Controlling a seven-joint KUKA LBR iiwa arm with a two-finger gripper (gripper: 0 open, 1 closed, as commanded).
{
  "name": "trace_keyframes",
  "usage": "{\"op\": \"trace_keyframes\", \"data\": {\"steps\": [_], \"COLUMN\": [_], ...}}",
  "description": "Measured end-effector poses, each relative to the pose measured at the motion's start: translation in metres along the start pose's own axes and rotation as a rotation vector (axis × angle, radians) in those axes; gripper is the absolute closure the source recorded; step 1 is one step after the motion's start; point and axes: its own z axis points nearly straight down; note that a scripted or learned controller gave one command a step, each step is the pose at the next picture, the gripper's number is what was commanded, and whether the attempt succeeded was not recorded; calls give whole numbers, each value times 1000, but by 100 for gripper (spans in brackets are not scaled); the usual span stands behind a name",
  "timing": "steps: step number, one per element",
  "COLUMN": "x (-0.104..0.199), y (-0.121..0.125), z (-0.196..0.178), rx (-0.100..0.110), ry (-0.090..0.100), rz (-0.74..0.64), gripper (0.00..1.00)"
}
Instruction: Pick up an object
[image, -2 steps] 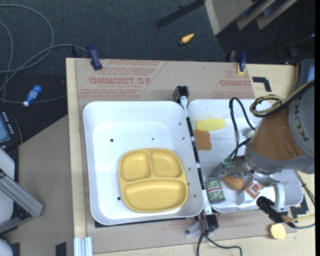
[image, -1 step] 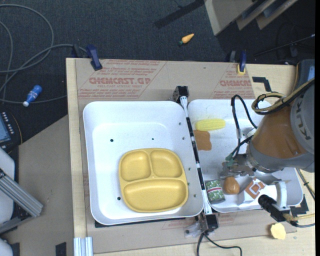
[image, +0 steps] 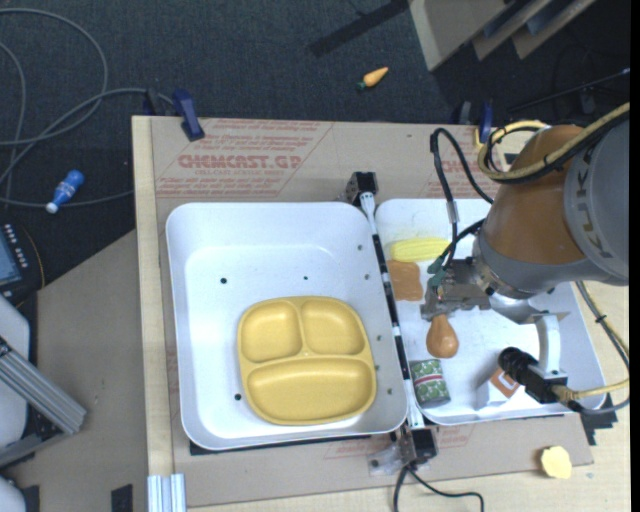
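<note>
In the near corner of the right bin, a green patterned packet lying flat; alongside, in the left bin, a yellow divided plate, likely too broad for an easy grasp. Just behind the packet, a pear-shaped object, brown and smooth, narrow end up, loose and apart from its neighbours, and so the probable target. Poised directly over it, the gripper, apparently lined up for the grasp; its opening impossible to tell from this angle, likewise any hold on the object. Farther back, an orange block, then a yellow corn cob.
</note>
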Motion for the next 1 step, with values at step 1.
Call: {"op": "trace_keyframes", "data": {"steps": [1], "x": [24], "y": [5], "z": [-56], "rx": [3], "ry": [-1], "rz": [4], "gripper": [100]}}
